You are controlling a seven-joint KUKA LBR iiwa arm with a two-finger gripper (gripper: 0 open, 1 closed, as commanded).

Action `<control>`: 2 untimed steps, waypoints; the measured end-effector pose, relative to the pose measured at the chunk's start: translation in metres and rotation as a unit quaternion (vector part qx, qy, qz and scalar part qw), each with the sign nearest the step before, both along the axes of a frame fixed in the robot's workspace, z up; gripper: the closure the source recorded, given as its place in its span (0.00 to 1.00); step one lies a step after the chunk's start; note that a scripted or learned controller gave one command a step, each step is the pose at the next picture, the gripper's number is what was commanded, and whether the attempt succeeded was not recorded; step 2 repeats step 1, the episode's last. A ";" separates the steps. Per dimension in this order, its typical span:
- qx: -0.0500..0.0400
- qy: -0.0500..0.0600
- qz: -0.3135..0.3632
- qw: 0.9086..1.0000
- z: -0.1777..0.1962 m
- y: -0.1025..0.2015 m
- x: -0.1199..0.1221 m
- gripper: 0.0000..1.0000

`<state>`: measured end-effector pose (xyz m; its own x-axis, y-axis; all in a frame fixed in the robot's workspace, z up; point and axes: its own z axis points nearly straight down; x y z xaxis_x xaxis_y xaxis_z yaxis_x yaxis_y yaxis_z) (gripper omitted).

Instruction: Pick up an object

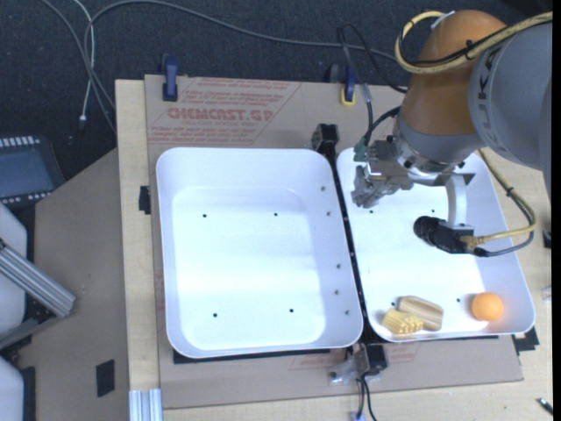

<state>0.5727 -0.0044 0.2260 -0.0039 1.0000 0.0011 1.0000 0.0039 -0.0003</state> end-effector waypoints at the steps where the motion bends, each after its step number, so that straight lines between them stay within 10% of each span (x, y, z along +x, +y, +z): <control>1: 0.000 -0.001 0.001 1.000 0.011 0.055 0.002 1.00; 2: 0.000 -0.001 0.001 1.000 0.011 0.055 0.002 1.00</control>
